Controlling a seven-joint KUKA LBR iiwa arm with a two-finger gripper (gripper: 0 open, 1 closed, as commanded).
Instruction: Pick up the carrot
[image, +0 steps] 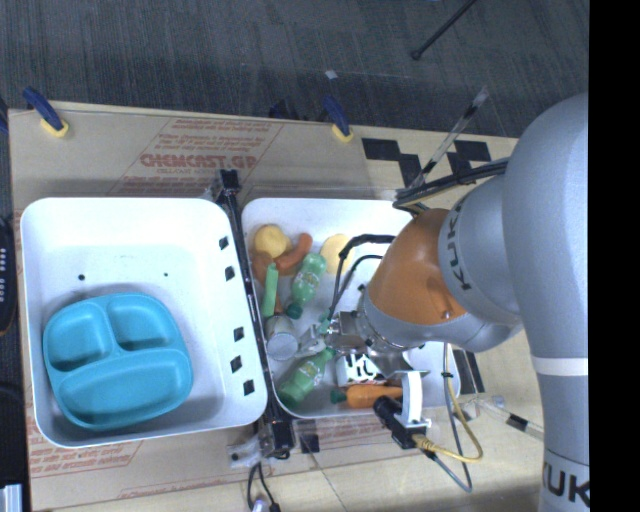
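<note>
The carrot, orange with a green end pointing left, lies along the front wall of the right bin. My gripper hangs below the orange wrist band, low over the front part of that bin, just above and slightly left of the carrot. The wrist and arm hide much of the gripper. Nothing can be seen held in it.
The right bin also holds a yellow fruit, an orange-red piece, a green stick, two green bottles and a small round lid. A blue divided tray lies in the left bin. Cables trail at the bench's front right.
</note>
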